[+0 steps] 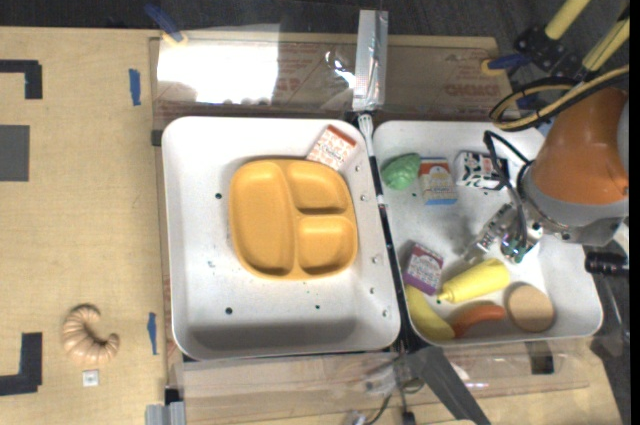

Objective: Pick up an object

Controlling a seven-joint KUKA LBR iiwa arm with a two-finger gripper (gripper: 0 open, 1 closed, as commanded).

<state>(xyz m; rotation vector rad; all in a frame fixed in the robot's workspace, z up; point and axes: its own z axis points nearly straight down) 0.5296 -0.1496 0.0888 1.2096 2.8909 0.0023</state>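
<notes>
from the overhead camera view, the arm reached in from the right over the right bin. its pincer hung low there, just above a yellow bottle; i could not tell its state. beside the bottle lay a purple packet, a banana, a brown ball and a green ball. the left bin held a yellow divided tray. a croissant sat on the counter.
</notes>
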